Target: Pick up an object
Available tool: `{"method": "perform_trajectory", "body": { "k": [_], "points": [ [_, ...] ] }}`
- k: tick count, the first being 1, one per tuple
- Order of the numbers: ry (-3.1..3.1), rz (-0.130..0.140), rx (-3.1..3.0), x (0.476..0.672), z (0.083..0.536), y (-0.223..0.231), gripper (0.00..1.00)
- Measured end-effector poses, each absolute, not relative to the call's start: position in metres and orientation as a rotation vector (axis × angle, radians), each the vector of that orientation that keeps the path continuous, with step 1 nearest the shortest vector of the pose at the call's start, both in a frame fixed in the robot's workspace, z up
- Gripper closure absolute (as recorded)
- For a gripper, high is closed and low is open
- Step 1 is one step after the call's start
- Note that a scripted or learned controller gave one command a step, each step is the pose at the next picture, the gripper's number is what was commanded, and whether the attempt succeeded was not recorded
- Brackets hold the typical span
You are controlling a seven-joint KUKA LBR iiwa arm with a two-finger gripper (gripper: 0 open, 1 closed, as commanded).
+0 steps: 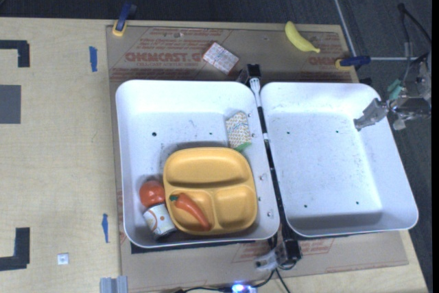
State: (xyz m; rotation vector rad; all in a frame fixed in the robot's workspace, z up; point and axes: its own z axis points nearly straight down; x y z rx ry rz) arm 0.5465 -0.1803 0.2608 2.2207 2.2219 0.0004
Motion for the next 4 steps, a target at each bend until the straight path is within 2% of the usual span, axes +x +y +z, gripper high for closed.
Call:
{"method": "perform_trajectory", "body": {
  "k": [1, 2, 4],
  "points": [
    [2.221, 0.0, 2.222, 0.482, 0.251, -0.224, 0.0],
    [2.224, 0.001, 2.22, 0.48, 0.24, -0.199, 0.0],
    [2.223, 0.001, 2.221, 0.48, 0.24, -0.2, 0.0]
  ]
}}
